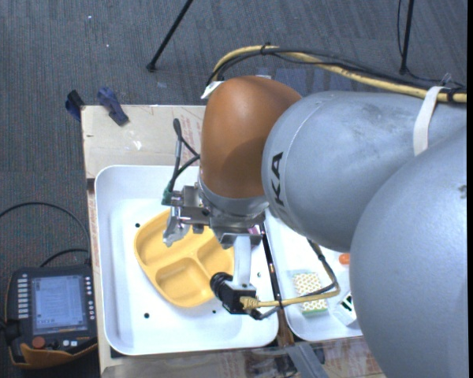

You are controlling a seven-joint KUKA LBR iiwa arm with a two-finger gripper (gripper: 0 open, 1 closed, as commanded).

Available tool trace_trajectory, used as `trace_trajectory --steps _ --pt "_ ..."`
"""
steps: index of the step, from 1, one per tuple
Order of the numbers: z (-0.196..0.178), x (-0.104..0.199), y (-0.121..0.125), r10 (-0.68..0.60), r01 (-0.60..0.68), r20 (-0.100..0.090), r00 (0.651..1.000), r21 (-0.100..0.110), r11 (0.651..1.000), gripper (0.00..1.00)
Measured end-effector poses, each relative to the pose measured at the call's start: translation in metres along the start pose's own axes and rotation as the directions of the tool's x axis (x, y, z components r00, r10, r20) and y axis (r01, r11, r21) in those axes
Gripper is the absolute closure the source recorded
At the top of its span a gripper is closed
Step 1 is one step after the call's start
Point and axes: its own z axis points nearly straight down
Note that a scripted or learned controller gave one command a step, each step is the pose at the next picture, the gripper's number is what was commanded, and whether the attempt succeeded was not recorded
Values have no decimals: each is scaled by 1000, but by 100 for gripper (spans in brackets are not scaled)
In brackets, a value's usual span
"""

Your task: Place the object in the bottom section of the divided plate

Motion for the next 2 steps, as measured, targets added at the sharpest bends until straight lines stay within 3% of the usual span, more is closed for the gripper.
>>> trace_trajectory --steps 1,2 --pt "-27 18 12 -168 168 0 986 0 986 0" --pt "-100 6 10 -102 102 0 995 -2 995 0"
